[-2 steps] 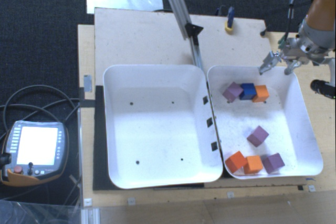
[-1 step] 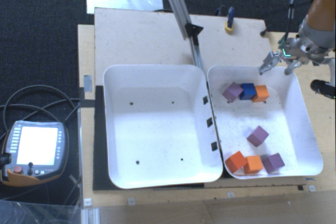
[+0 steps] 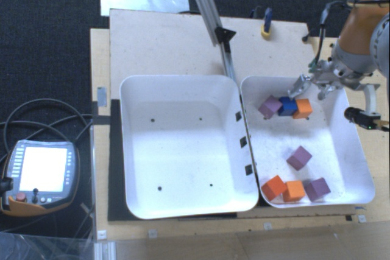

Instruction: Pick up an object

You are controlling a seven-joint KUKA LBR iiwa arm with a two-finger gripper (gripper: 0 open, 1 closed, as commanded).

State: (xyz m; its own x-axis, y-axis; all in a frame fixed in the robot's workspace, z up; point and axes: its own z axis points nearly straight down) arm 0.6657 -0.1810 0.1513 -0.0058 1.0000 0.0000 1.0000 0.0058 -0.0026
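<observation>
My gripper (image 3: 300,89) hangs over the far side of the right bin (image 3: 347,149). Directly beneath it, a purple cube (image 3: 269,107), blue cube (image 3: 287,106) and orange cube (image 3: 302,108) sit packed in a row. Open floor surrounds the lone purple cube (image 3: 299,157). Three cubes (image 3: 295,189) crowd the near wall. The left bin (image 3: 140,125) offers unobstructed floor.

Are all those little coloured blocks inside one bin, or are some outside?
All inside one. The seven blocks, like the blue block and a purple block, lie within the right bin, three by its far wall.
</observation>
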